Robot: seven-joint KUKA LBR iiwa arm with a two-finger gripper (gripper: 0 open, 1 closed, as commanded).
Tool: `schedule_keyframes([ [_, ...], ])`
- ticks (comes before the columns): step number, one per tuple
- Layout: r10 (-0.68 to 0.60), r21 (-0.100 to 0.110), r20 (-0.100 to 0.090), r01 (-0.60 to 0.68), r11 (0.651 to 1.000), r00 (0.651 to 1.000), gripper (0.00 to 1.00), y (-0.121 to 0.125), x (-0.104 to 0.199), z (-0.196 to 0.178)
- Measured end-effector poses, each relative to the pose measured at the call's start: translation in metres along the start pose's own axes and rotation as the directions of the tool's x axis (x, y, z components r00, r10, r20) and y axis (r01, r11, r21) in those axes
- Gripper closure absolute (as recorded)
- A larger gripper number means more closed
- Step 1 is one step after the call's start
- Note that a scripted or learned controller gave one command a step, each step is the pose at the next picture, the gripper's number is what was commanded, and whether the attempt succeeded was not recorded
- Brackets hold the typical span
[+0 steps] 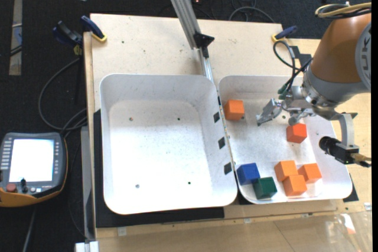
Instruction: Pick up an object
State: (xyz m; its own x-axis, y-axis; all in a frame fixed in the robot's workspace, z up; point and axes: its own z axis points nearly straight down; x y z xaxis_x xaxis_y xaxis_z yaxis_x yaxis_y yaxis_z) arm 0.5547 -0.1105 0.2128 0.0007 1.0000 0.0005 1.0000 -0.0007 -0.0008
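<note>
Gripper (273, 111) hung in the right bin (336, 195) between orange cube (234, 109) and red cube (296, 133); finger state indiscernible. Risk: descending between them, grasping nothing.

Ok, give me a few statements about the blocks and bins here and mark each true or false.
1. All the blocks lie in the right bin. True.
2. The blue block touches the green block. True.
3. The gripper holds the red block. False: the red block lies on the bin floor, apart from it.
4. A lone orange block sits near the divider. True.
5. Two green blocks are present. False: one.
</note>
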Motion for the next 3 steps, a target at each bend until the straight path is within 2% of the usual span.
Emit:
schedule_keyframes([
  [1, -0.007, 0.003, -0.002, 0.007, 1.000, 1.000, 0.00, -0.035, 0.056, 0.019],
  [2, -0.009, -0.003, -0.001, 0.009, 1.000, 1.000, 0.00, 0.007, 0.107, 0.018],
  [3, -0.004, -0.001, 0.000, 0.004, 1.000, 1.000, 1.00, 0.006, 0.104, 0.008],
])
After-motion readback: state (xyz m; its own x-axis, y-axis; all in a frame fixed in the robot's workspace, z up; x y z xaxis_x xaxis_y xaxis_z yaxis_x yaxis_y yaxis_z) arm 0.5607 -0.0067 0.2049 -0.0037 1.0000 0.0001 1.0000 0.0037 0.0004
